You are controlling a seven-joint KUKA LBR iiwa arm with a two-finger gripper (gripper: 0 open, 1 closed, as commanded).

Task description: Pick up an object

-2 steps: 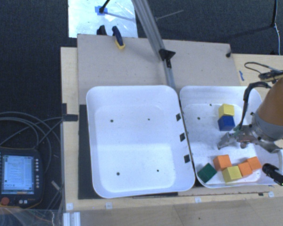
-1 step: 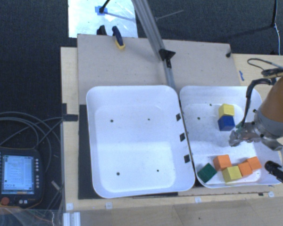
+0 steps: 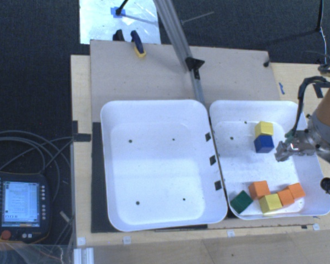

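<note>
Presently, a small blue cube (image 3: 263, 143) sits in the right shallow white plastic bin (image 3: 225, 110), touching a yellow cube (image 3: 264, 128) behind it. The grey end effector (image 3: 286, 149) hovers just beside them; whether it is clenched cannot be told. The bins rest on a tan wooden desk (image 3: 154, 73) above dark carpeted floor (image 3: 27, 54).

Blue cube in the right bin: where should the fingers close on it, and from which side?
Probably come straight down on the blue cube and close on its left and right faces. The yellow cube sits against its far side, blocking that face, while the sides toward the bin's middle and the gripper look free.
</note>
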